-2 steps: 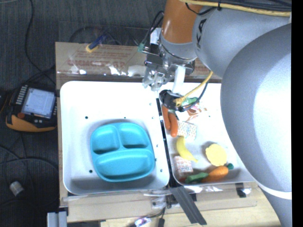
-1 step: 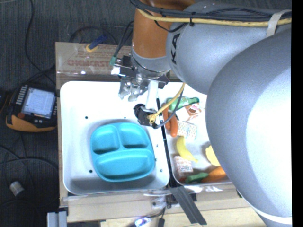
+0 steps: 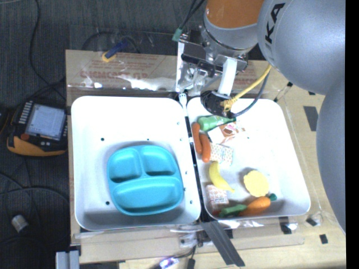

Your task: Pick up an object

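where the two white bins meet at their far edge, the gripper (image 3: 185, 87) stands above the dividing rims, carried by the grey arm (image 3: 303, 32) with its orange band (image 3: 233, 1), which enters from the upper right. whether the claw is apart or together cannot be told from this view, and no object is seen in it.

left bin (image 3: 90, 122): contains one blue compartment tray (image 3: 146, 179), lying flat, towards the near side of the bin.

right bin (image 3: 286, 150): contains the loose objects available for picking, all resting on the bin floor.
- a green item (image 3: 216, 122) lies at the far end, nearest the gripper but apart from it.
- two orange-red sausage-shaped pieces (image 3: 200, 142) lie end to end along the left wall.
- a white packet with red print (image 3: 223, 153) lies just beside them, and a second printed packet (image 3: 233, 131) lies near the green item.
- a banana (image 3: 217, 176) lies near the middle, with a clear wrapped packet (image 3: 215, 194) just below it.
- a yellow round piece (image 3: 255, 182) lies to the right of the banana.
- a carrot (image 3: 259, 203) and a dark green piece (image 3: 232, 210) lie along the near wall.

behind the bins lies a cardboard sheet (image 3: 129, 72). a handheld control unit (image 3: 39, 126) rests on the dark floor to the left of the bench.
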Motion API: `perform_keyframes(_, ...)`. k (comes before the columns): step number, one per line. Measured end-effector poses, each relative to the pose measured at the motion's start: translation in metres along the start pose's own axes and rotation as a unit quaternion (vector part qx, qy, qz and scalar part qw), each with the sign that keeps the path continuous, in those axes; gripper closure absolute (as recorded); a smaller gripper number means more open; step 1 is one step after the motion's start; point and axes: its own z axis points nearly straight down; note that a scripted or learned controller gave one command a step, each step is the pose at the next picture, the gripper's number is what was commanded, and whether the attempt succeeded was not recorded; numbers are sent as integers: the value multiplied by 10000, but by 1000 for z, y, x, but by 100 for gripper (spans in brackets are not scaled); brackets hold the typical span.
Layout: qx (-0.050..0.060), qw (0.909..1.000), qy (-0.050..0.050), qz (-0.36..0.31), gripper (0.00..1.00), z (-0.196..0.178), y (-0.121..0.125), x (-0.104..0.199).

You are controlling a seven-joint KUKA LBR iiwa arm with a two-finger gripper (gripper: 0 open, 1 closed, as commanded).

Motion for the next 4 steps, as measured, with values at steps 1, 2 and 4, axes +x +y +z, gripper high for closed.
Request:
perform_keyframes(1,10,9959,4,-906,100,85,-15,59)
perform_keyframes(2,2,9973,-2,-735,100,91,-8,128)
perform_keyframes(4,23,9641,6,2655,100,142,-21,123)
